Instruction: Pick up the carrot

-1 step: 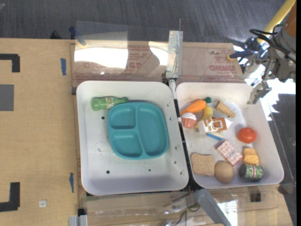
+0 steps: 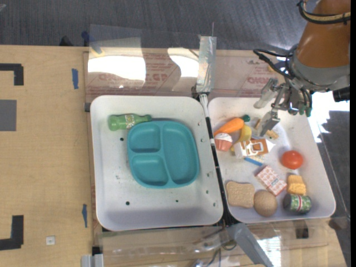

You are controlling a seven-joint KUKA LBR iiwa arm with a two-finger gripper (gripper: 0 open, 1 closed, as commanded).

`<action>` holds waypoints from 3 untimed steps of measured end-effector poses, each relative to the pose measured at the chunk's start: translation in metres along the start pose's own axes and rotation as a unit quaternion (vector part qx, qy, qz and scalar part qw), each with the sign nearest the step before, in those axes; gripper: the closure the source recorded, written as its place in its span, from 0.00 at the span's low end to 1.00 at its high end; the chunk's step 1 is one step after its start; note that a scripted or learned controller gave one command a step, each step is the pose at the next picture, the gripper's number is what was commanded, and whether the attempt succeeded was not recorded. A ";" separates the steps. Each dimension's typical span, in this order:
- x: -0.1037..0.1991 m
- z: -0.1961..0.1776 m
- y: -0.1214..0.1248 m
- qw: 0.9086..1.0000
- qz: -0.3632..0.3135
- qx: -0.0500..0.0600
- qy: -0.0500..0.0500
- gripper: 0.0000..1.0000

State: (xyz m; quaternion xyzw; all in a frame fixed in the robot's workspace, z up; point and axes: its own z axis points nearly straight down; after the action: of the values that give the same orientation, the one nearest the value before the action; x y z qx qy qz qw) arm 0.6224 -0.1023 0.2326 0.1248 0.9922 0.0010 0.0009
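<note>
The end effector hangs over the upper part of the right bin, below the grey wrist and the orange band of the arm. Whether it is clenched or released cannot be told; nothing shows between its tips.

The carrot lies in the same bin at about nine o'clock from the end effector, near it but apart, tilted with its green top toward two o'clock. At six o'clock from the carrot sits a small white and red cup; just beside that, toward three o'clock, a small orange and white carton and a yellow piece.

Farther out in the right bin lie a tomato, a pink checked packet, a slice of bread, a brown round roll, a corn cob and a can.

The left bin holds a teal divided plate, with a green bottle touching it at eleven o'clock.

Both bins rest on a light wooden table with black corner marks and bits of blue tape. Clear plastic sheeting stands behind the bins, and grey carpet lies beyond.
</note>
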 end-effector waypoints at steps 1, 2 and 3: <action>0.004 0.041 0.091 0.999 0.033 -0.001 0.002 0.00; 0.032 0.047 0.033 0.998 0.065 0.001 -0.001 0.00; -0.006 0.047 0.089 1.000 -0.007 0.000 -0.003 0.00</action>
State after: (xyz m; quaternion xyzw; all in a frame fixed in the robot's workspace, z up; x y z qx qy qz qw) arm 0.6508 -0.0175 0.1862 0.1178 0.9930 0.0011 0.0037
